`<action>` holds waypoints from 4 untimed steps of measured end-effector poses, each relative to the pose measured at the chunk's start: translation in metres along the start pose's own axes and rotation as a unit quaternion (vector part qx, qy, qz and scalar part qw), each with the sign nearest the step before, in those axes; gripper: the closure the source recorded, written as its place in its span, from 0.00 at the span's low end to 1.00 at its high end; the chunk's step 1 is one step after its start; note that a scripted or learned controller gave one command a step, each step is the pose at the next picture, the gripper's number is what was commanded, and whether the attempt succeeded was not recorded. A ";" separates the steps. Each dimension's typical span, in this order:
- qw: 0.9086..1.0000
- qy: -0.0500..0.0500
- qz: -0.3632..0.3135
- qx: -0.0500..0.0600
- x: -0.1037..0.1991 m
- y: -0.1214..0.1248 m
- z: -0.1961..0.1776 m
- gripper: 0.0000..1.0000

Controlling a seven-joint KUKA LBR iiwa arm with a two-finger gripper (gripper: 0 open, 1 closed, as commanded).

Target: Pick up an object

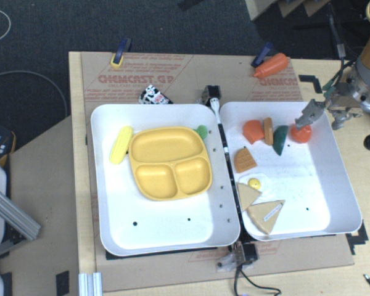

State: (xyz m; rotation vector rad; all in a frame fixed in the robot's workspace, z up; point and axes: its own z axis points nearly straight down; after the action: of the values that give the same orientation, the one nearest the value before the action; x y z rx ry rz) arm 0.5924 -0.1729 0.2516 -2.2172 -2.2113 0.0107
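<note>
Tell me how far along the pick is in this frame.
Nothing looks lifted yet: the toys lie in the right bin, and the yellow divided tray sits in the left bin. In hand: the claw sits low at the right bin's far side, right by a small red piece; whether it grips the piece cannot be told. Left: a visible grasp and lift.

I see two white bins (pixel 111 227) on a tan surface (pixel 86 165). In the left bin sit a yellow divided plate (pixel 169 162) and, at its nine o'clock, a yellow corn cob (pixel 120 144). The right bin has a red tomato (pixel 301 134), a dark green piece (pixel 279 140) and a tan wedge (pixel 265 214). An orange carrot (pixel 271 65) lies at twelve o'clock.
</note>
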 end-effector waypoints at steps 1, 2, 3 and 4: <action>1.000 -0.001 -0.002 -0.006 0.000 0.002 -0.007 0.00; 1.000 0.000 -0.001 -0.002 -0.005 -0.001 0.055 0.00; 1.000 0.000 -0.001 -0.003 -0.008 0.000 0.098 0.00; 1.000 0.000 -0.001 -0.003 -0.011 -0.002 0.161 0.00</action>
State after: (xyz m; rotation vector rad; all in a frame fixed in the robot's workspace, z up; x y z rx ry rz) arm 0.5887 -0.1839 0.0905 -2.2175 -2.2164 0.0052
